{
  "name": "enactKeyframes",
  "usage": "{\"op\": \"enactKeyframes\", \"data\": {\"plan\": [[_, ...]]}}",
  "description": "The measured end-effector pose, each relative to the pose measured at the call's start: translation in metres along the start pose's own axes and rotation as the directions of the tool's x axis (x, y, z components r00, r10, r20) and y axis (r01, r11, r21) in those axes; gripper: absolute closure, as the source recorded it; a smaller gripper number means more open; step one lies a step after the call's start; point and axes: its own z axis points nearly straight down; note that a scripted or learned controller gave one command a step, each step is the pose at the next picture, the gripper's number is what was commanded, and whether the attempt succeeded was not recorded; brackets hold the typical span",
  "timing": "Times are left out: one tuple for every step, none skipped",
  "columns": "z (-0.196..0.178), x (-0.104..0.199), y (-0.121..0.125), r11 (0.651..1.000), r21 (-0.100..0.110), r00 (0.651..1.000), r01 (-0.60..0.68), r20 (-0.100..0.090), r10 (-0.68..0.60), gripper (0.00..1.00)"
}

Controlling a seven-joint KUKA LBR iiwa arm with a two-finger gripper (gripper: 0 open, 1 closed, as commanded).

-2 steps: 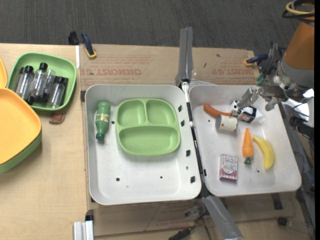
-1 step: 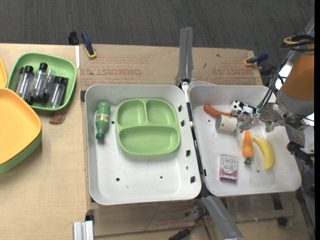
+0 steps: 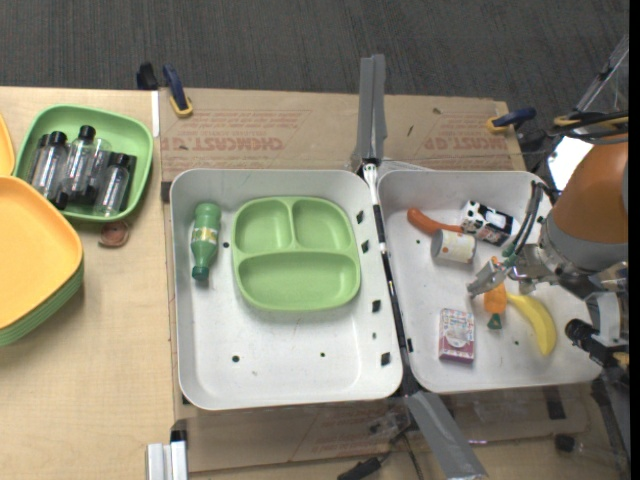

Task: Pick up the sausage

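Jaws (image 3: 497, 273) low over right bin (image 3: 430, 368), apparently spread beside carrot (image 3: 495, 302), sausage (image 3: 430, 221) apart

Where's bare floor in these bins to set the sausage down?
Left bin: a wide bare strip in front of the green divided plate. Right bin: a small bare corner left of the pink box. Crowded around the gripper, carrot, banana and sausage.
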Motion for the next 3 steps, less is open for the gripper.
{"op": "enactKeyframes", "data": {"plan": [[-0.009, -0.001, 0.000, 1.000, 0.000, 1.000, -0.005, 0.000, 0.005, 1.00], [-0.076, 0.030, 0.049, 1.000, -0.002, 1.000, -0.019, 0.002, 0.019, 1.00], [-0.066, 0.055, 0.023, 1.000, 0.000, 1.000, 0.026, 0.001, -0.026, 1.00]]}}
